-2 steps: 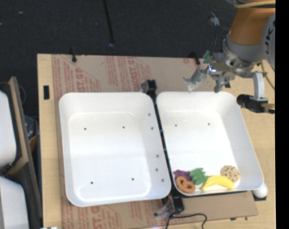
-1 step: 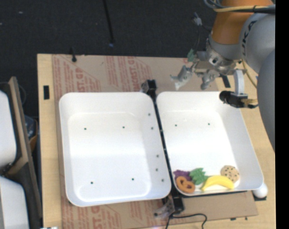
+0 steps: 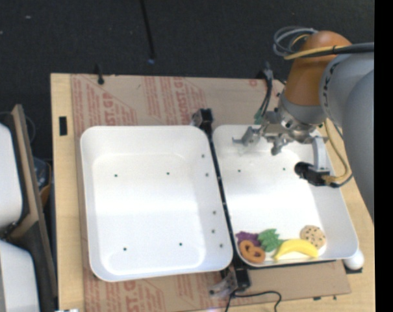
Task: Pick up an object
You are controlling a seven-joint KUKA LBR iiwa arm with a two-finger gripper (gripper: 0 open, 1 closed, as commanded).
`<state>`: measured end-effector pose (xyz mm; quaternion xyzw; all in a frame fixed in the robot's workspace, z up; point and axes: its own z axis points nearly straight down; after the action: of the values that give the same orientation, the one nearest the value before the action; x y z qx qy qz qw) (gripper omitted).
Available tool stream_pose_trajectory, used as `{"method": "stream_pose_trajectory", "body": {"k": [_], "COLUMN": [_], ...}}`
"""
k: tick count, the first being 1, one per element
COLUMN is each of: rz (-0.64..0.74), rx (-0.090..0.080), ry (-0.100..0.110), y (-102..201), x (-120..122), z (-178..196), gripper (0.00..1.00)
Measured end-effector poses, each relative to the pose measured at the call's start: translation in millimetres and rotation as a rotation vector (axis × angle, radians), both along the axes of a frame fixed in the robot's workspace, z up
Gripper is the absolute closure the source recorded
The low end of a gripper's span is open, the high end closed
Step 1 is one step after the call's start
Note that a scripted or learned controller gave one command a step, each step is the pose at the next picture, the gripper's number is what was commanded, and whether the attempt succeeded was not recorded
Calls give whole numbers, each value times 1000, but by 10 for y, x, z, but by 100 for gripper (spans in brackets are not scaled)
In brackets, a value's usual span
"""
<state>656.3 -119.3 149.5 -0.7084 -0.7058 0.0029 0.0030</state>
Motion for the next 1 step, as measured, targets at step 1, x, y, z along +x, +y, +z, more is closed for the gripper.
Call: {"method": "stream_pose_trajectory", "body": {"k": [1], "rz": [0], "rx": [-1], "ry": [-9], "y": [-298], "x": [-369], "z": [158], "gripper": [0]}}
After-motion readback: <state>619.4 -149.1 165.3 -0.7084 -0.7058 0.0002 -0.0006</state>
